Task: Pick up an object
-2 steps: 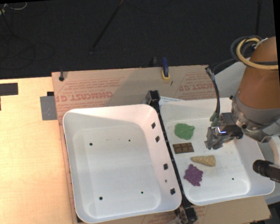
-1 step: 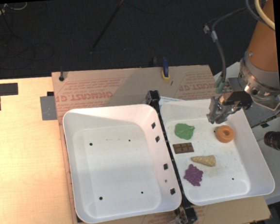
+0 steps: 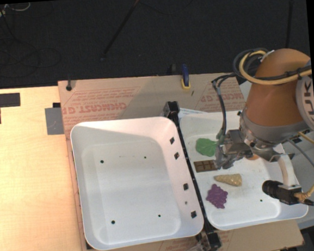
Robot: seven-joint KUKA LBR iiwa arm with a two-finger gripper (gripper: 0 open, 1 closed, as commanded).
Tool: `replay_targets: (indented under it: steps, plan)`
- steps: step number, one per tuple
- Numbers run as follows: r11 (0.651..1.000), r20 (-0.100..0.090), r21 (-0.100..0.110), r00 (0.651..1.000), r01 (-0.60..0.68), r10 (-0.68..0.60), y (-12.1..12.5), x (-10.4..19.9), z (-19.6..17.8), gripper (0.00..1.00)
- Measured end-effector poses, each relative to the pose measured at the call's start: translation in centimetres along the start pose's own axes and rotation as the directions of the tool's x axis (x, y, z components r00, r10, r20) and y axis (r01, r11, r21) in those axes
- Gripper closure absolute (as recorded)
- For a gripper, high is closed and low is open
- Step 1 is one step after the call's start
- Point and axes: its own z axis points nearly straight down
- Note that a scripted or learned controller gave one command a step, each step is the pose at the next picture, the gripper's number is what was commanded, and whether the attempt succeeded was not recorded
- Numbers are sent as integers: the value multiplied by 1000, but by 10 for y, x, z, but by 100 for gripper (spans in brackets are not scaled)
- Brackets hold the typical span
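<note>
The claw (image 3: 225, 157) hangs low in the right bin (image 3: 262, 208), among the small things there; whether it is apart or together cannot be told, as dark wrist parts and cables crowd it. Just to its left, and a little higher in the view, lies a green piece (image 3: 205, 146), rounded and flat, close to the claw though contact cannot be made out. Directly beside the claw on its left is a brown bar (image 3: 205, 166), flat and rectangular with a scored grid like chocolate. Just below the claw lies a tan cone (image 3: 229, 180), on its side with its tip pointing left. Further below and left is a purple cluster (image 3: 216, 195), knobbly like a bunch of grapes, apart from the claw. None of these is seen lifted. The arm (image 3: 277, 98), with its orange band, comes in from the right above the bin. The left bin (image 3: 129, 182) sits alongside, both on cardboard (image 3: 116, 101) on the table (image 3: 26, 188).
</note>
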Motion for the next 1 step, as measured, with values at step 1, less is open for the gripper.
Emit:
replay_targets:
  steps: [1]
  plan:
    - [1000,-3,-26,1000,9,-9,-13,49,-106,100]
